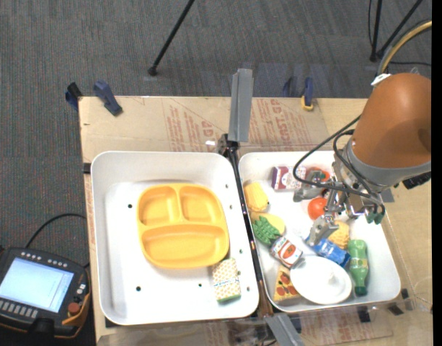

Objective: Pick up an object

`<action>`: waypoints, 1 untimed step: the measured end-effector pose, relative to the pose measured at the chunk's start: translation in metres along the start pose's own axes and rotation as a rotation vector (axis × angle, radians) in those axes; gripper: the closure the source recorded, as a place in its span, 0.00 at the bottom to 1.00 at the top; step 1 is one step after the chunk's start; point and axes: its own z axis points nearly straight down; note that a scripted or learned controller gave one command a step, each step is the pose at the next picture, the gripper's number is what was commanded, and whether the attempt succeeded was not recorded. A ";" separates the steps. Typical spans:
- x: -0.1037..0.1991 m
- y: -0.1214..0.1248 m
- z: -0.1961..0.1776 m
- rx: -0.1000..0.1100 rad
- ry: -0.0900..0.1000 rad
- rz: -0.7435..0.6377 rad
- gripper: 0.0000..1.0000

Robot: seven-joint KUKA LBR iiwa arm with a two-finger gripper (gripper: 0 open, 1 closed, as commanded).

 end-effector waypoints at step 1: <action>0.004 -0.010 0.131 0.002 -0.010 -0.254 0.00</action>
